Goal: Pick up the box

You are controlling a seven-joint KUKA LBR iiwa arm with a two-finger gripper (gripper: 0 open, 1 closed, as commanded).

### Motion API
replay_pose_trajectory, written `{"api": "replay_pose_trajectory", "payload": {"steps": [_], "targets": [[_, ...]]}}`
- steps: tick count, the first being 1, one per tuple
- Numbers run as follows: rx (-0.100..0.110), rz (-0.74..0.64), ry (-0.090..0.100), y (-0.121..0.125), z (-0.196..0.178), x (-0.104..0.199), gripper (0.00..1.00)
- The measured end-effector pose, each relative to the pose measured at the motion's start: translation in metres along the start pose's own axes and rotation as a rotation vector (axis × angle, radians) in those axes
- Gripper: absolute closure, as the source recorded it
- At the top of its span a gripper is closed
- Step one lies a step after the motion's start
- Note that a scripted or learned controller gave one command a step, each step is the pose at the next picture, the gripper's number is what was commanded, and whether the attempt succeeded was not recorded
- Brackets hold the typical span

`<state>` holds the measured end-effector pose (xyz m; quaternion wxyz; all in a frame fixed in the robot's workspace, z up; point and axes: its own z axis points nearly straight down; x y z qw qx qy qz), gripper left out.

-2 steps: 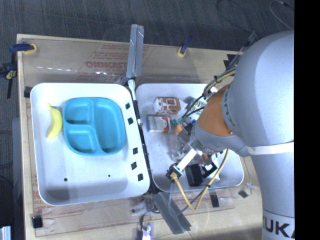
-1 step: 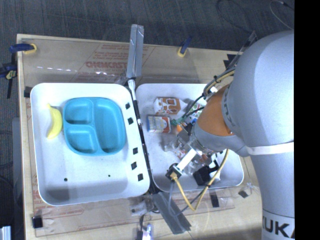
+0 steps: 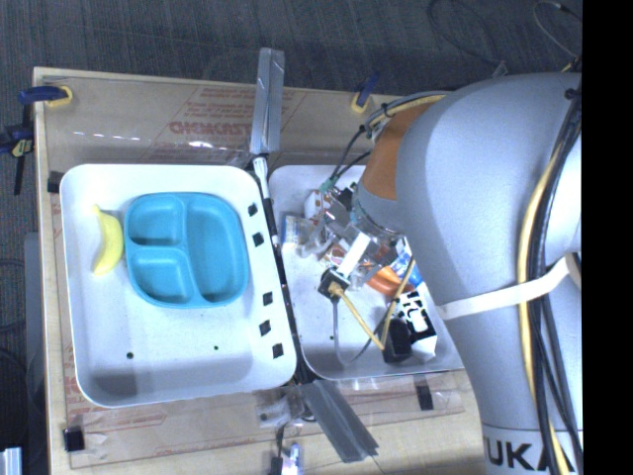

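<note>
The gripper (image 3: 331, 228) hangs low over the right bin (image 3: 316, 354), a tangle of metal brackets, copper parts and wires below the wrist; whether it is spread or pressed together I cannot tell, since its tip is lost among the hardware. At about four o'clock from it, partly under the arm, lies the box (image 3: 415, 310), showing blue, white, orange and black print; only its left and lower portions are visible, and it is not seen in the gripper's grasp. A thin yellow cable runs from the wrist hardware down toward five o'clock across the bin floor, ending near a small black object (image 3: 398, 342) just beside the box. Up at one o'clock from the gripper, the orange band (image 3: 388, 151) of the wrist gives way to the broad grey arm (image 3: 485, 226), which fills the scene's right and hides most of the right bin's far side. A white strap and more cables cross the arm's lower part. Over at nine o'clock, the left bin (image 3: 148, 364) holds a blue divided tray (image 3: 188, 247) with a yellow banana (image 3: 107, 240) just beside its left edge.
</note>
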<state>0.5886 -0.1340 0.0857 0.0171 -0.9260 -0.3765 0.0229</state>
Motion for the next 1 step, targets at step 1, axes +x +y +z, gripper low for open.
{"api": "replay_pose_trajectory", "payload": {"steps": [1], "targets": [[-0.023,-0.016,0.016,0.0021,-0.006,0.0107,1.0]]}}
